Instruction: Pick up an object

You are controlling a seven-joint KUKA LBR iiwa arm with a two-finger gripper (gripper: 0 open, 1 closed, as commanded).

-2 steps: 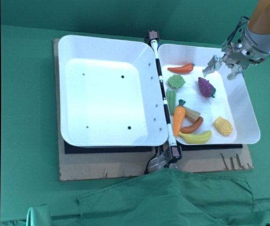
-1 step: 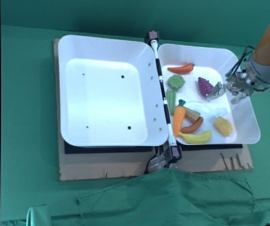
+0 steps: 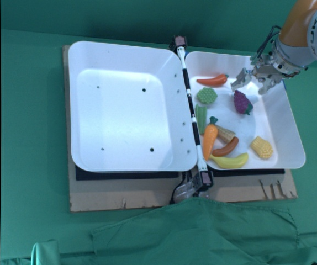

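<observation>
A wide green cloth (image 3: 31, 120) is seen spread beneath everything, with a flat brown cardboard sheet (image 3: 92, 199) laid on it. On the cardboard sit two shallow white plastic bins side by side: the left bin (image 3: 125, 106) and the right bin (image 3: 291, 148), parted by a black-and-white striped bar (image 3: 189, 101).

The grey arm with its orange band (image 3: 305, 12) is brought in from the upper right, and the two-finger gripper (image 3: 253, 83) is held over the right bin's upper part with its jaws spread wide and nothing between them.

In the right bin, toy foods are scattered. An orange plastic carrot (image 3: 209, 139) lies along the bin's left side, with a yellow banana (image 3: 230, 160) at the bottom edge and a red-brown sausage (image 3: 226, 147) just above it. A red chili pepper (image 3: 212, 80) is seen near the top. A purple eggplant (image 3: 242, 102) lies just below the gripper, apart from it. A yellow corn cob (image 3: 262, 147) rests lower right, and a green bumpy round piece (image 3: 206, 96) sits left of the eggplant.
</observation>
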